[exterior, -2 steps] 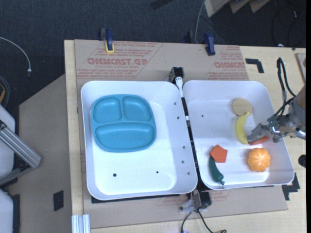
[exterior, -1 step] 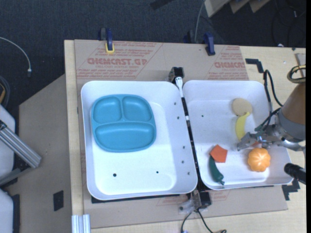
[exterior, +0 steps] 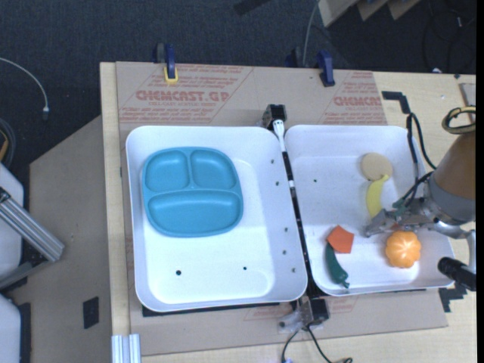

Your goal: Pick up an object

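1. Two shallow white bins are sitting side by side on a board: the left bin (exterior: 151,278) and the right bin (exterior: 318,157), their inner rims meeting along a dark seam.
2. A blue divided plate (exterior: 193,191) is lying in the far half of the left bin, well apart from everything in the right bin.
3. The arm (exterior: 457,176) is reaching in from the right, and its gripper (exterior: 393,221) is hanging low over the right bin's right side (the metal fingers are too small and cluttered to read).
4. An orange fruit (exterior: 402,249) is sitting just beside the gripper on its near side, close to the right bin's near rim; whether it is touching the gripper is unclear.
5. A yellow banana (exterior: 376,195) is lying just beyond the gripper, towards the far side of the right bin.
6. A tan round object (exterior: 376,165) is resting at the banana's far end, touching or almost touching it.
7. A small orange-red block (exterior: 341,240) is lying to the left of the gripper, between it and the seam.
8. A dark green pepper-like piece (exterior: 336,266) is lying just on the near side of the block, reaching towards the right bin's near rim.
9. Nothing is being seen lifted between the fingers; every object is resting on the bin floor.
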